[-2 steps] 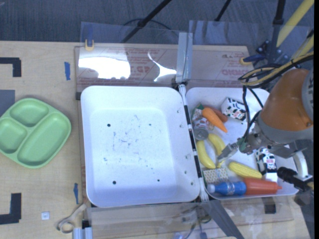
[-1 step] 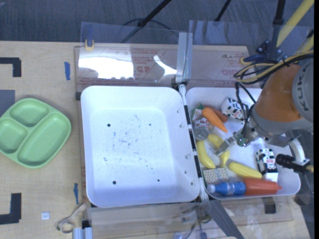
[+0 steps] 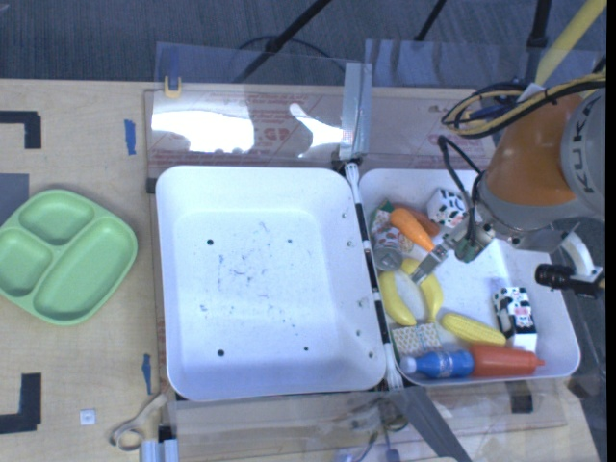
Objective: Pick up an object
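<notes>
Grey arm [image 3: 549,205], orange band [image 3: 534,157]

A pale wooden bench [image 3: 77,123] marked with black and blue tape stands over dark grey-blue carpet [image 3: 96,17]

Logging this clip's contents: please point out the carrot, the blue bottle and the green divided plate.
carrot [image 3: 415,226]: camera view, middle of its orange body.
blue bottle [image 3: 445,364]: camera view, middle of its blue body.
green divided plate [image 3: 104,221]: camera view, on its upper right rim.

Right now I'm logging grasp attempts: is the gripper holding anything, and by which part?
It cannot be told. The two-finger gripper is low over the right white bin, beside the orange carrot toy.
</notes>
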Robot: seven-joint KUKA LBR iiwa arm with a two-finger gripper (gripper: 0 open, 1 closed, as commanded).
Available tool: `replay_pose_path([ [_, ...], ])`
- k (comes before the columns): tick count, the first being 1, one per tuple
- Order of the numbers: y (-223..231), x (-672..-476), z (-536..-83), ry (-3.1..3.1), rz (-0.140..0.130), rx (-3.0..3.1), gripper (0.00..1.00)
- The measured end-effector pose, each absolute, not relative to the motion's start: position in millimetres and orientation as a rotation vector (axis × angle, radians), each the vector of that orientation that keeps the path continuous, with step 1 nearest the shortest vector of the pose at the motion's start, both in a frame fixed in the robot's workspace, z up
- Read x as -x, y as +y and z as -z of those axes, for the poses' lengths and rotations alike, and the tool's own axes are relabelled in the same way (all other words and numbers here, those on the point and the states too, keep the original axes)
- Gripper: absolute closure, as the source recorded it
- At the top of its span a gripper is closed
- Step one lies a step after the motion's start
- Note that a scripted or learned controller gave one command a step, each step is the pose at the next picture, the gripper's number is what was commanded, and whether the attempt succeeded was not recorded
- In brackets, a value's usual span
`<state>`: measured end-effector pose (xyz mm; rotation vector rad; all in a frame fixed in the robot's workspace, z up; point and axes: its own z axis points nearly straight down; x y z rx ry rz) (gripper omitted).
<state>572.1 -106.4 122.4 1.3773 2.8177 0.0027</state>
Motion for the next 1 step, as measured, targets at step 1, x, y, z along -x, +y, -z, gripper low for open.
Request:
replay_pose_path([
  [1,-128.7,-609.6,-87.0,2.936,-0.001,-1.115,0.00],
])
